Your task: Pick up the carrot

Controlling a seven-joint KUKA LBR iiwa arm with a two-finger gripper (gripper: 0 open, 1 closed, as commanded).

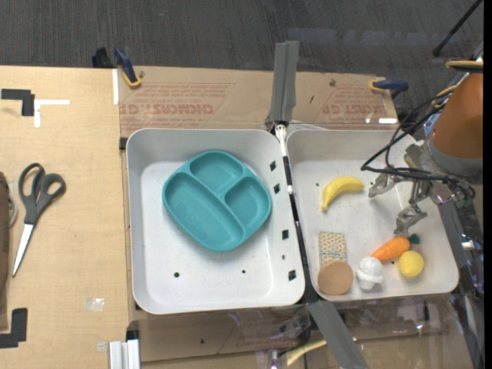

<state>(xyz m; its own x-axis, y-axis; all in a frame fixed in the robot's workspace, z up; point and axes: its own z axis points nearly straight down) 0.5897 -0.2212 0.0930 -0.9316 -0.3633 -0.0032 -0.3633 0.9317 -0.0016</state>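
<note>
The orange carrot (391, 247) with a green tip lies in the right bin (307, 214), near its front right corner. My gripper (392, 204) hovers just above and behind the carrot. It is open, with one finger towards the banana and the other ending close over the carrot's green end. Nothing sits between the fingers.
Around the carrot lie a yellow lemon (411, 264), a white object (370, 273), a round brown biscuit (335, 277) and a patterned cracker (332, 246). A banana (340, 189) lies further back. The left bin (146, 229) holds a teal divided plate (217, 199). Scissors (31, 206) rest on the bench at the left.
</note>
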